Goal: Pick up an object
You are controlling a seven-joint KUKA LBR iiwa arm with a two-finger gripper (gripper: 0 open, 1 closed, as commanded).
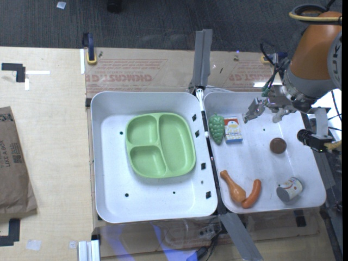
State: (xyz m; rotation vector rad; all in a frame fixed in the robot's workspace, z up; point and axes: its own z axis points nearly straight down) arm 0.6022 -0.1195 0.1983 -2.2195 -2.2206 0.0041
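Observation:
The right bin (304, 167) holds several small objects. A green bunch of grapes (216, 128) lies at its left wall, beside a small white, orange and blue box (233, 129). A brown ball (278, 145) rests near the middle right. Along the front lie an orange drumstick (232, 185), a reddish sausage (252, 193) and a tipped white and grey mug (290, 189). My gripper (255, 111) hovers over the bin's back part, just right of the box and above it, with nothing seen in it.
The left bin (109, 189) carries a green divided plate (161, 144). A grey post (202, 58) stands behind the gap between the bins. Cables and a black fitting (312, 137) hang by the arm at the right bin's right rim.

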